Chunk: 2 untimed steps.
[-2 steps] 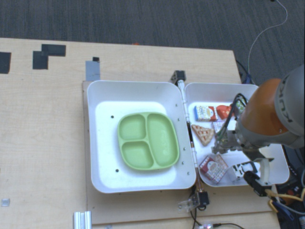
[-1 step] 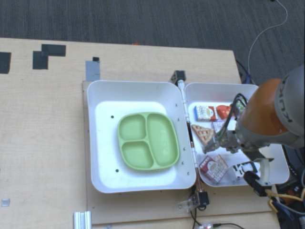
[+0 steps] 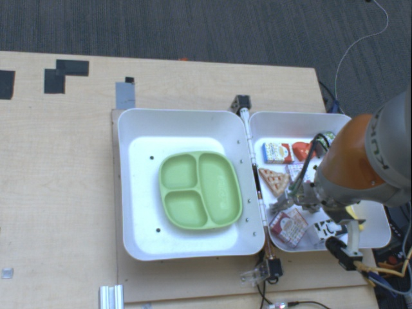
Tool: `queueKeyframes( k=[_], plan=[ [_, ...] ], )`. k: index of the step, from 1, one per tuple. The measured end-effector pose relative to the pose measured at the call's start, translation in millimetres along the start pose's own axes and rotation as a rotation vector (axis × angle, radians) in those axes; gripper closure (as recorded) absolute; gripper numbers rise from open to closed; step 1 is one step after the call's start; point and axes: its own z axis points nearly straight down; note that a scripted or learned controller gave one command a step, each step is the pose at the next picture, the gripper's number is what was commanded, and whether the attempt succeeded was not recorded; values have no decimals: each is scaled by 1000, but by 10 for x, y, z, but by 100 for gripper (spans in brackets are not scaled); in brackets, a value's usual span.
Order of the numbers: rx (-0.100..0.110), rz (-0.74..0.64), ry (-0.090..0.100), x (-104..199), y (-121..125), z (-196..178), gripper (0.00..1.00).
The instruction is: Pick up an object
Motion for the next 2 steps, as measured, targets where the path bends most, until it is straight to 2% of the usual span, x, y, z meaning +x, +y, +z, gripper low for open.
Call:
queueKeyframes(
  k=[1, 2],
  plan=[
    [-7, -2, -1, 2, 25, -115, 100],
    [-6, -1, 0, 3, 24, -114, 0]
  ],
)
